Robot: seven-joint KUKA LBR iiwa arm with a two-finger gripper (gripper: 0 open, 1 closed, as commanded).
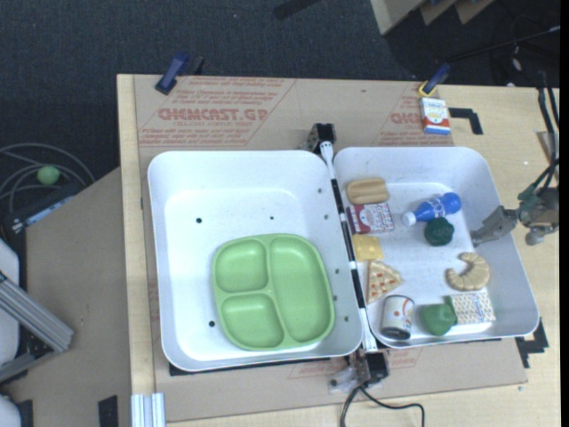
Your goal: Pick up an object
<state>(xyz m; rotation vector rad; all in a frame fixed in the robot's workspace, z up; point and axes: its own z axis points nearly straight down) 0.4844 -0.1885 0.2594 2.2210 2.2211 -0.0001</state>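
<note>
The right bin [498,181] holds several small objects. A hot dog bun [367,189] lies at its far left, with a red and white packet [370,217] and a yellow block [366,246] in front of it. A blue bottle [432,208] lies next to a dark green ball [438,232]. Nearer the front are a pizza slice [382,282], a croissant [468,272], a can [396,317], a green pepper [436,319] and a checkered cracker [472,309]. My gripper [520,221] hangs at the bin's right rim, to the right of the ball and above the croissant, holding nothing that I can see.
The left bin [178,194] bears a green divided plate [271,290]. A small carton [435,115] lies on the bench behind the right bin. Clamps sit at the bench's far corners and between the bins.
</note>
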